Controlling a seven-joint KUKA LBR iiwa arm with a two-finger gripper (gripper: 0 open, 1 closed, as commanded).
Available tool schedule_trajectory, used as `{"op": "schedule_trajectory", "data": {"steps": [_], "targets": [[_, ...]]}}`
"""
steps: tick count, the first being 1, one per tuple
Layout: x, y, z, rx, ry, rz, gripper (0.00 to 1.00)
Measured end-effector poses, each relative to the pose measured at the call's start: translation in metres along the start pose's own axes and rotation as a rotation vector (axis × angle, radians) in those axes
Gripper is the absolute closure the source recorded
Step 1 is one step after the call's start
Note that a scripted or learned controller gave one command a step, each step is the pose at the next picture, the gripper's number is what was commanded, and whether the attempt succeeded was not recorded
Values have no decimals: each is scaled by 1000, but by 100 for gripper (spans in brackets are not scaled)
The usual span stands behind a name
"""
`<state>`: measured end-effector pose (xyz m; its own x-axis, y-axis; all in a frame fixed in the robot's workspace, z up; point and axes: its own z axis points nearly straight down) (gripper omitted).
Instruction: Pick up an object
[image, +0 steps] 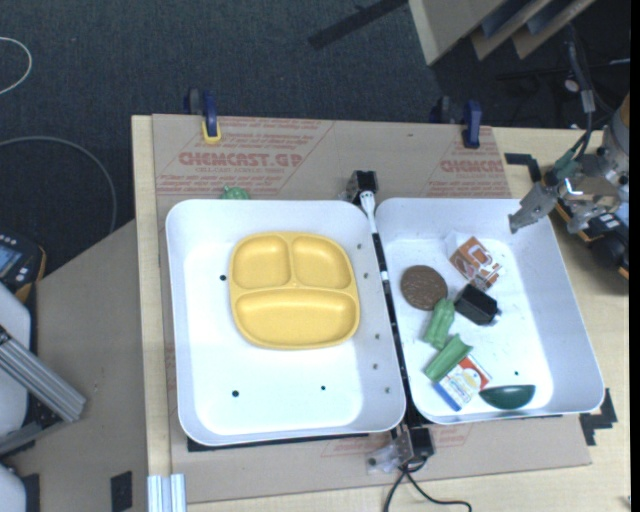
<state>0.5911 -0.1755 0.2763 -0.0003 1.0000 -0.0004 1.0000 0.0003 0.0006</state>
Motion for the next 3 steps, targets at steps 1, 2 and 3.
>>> {"op": "schedule_trajectory", "data": {"steps": [1,2,3], "targets": [[61,-17,119,14,6,-5,0],[72,-10,192,-2,2,1,0],[71,-8,176,-11,0,1,100]]}}
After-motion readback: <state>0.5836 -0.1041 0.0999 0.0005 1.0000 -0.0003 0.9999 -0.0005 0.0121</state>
